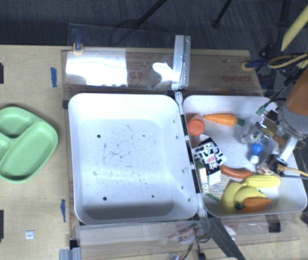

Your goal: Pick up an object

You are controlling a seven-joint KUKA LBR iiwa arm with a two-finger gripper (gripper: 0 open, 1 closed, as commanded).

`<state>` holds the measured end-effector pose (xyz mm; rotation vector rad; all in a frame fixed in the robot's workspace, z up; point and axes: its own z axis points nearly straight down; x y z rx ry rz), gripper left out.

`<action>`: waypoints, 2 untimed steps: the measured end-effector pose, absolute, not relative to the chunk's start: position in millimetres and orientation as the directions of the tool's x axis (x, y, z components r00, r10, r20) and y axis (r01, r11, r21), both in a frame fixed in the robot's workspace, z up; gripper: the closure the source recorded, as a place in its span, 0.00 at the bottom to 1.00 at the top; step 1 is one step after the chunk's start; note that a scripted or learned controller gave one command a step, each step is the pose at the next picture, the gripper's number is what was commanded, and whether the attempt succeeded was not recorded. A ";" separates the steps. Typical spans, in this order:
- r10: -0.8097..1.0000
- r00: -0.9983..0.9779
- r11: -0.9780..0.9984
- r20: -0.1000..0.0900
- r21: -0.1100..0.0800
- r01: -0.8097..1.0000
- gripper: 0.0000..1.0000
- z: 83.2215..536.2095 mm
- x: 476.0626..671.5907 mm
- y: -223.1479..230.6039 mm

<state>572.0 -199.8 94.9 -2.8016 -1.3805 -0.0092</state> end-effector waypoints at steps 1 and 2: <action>0.866 0.500 -0.500 0.004 0.003 0.866 0.00 85.8 506.9 -161.3; 0.866 0.501 -0.501 0.004 0.001 0.866 1.00 92.7 508.1 -162.9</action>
